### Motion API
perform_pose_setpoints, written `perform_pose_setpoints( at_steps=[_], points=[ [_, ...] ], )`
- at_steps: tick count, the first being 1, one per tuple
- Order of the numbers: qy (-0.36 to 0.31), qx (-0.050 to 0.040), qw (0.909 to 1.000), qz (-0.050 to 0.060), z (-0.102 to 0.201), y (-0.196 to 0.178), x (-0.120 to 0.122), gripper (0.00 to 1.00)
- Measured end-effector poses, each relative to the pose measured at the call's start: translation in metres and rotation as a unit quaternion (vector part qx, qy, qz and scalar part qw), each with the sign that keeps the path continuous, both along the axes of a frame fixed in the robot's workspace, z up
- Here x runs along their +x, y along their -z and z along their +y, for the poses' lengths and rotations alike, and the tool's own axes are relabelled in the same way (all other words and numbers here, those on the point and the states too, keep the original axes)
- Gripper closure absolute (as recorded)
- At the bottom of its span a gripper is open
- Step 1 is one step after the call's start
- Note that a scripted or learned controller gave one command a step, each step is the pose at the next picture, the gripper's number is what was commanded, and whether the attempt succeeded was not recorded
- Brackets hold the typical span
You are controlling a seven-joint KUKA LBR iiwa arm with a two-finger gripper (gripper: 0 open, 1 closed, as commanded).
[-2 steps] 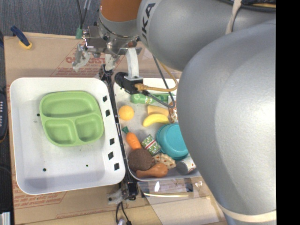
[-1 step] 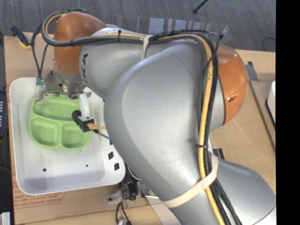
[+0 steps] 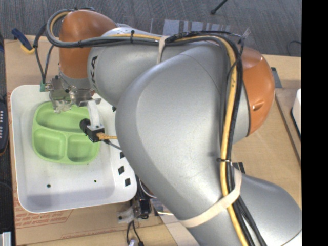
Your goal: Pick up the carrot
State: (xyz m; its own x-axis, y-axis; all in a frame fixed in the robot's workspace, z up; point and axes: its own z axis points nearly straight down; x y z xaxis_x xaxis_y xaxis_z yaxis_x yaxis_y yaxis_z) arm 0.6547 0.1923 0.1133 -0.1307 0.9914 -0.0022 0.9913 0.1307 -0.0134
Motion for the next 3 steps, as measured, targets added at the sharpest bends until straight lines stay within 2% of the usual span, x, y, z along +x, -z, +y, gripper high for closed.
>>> perform_pose_setpoints(
  at_steps=[1,2,3],
  points=[
    [-0.004,-0.0011,1.0000,0.003,0.000,-0.010,0.000,1.00],
    [0.042,-0.0008,0.9991,-0.004,0.008,-0.081,-0.060,1.00],
    [0.054,0.0017,0.9985,-0.008,0.018,-0.184,-0.053,1.00]
  ],
)
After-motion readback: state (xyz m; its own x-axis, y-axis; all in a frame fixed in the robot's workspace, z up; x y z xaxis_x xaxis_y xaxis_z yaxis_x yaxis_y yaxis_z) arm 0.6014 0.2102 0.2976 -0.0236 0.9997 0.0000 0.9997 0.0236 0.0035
